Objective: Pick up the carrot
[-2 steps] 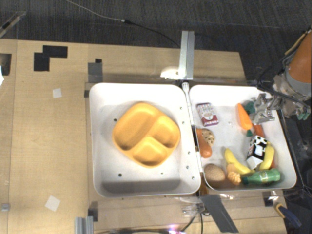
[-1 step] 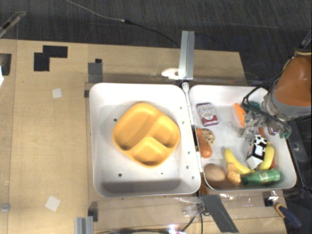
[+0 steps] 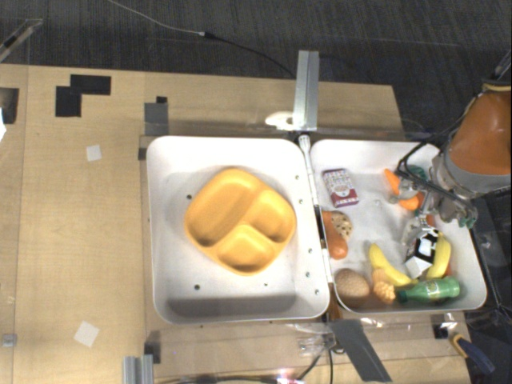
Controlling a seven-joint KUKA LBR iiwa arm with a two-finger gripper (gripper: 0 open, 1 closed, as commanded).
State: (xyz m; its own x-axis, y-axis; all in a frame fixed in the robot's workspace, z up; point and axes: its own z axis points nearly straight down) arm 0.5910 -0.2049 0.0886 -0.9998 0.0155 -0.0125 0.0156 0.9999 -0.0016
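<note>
Carrot [image 3: 400, 190] pieces of bright orange sit toward one o'clock in the right bin [image 3: 364, 154], close to its far wall and partly covered by the pincer [image 3: 422, 214] and its cables. The arm [image 3: 482, 138] comes in from three o'clock, its orange band above the wrist hanging over the bin's right rim. The pincer hangs low over the bin just beside the carrot, at its five o'clock side; its tips are lost among dark cables and metal parts, so I cannot tell how far apart they stand or whether anything sits between them.

Toward six o'clock in the same bin lie two bananas [image 3: 388, 266], a green bottle [image 3: 430, 291] on its side, and a brown potato [image 3: 351, 283] near the front left corner. A small red and white carton [image 3: 339, 186] lies toward eleven o'clock, with a cookie [image 3: 340, 225] and a red sausage-like piece [image 3: 338, 246] below it along the left wall.

The left bin [image 3: 168, 238] holds a yellow divided plate [image 3: 240, 220], turned at a slant near its centre. Both bins rest side by side on the pale wooden bench [image 3: 72, 238].
</note>
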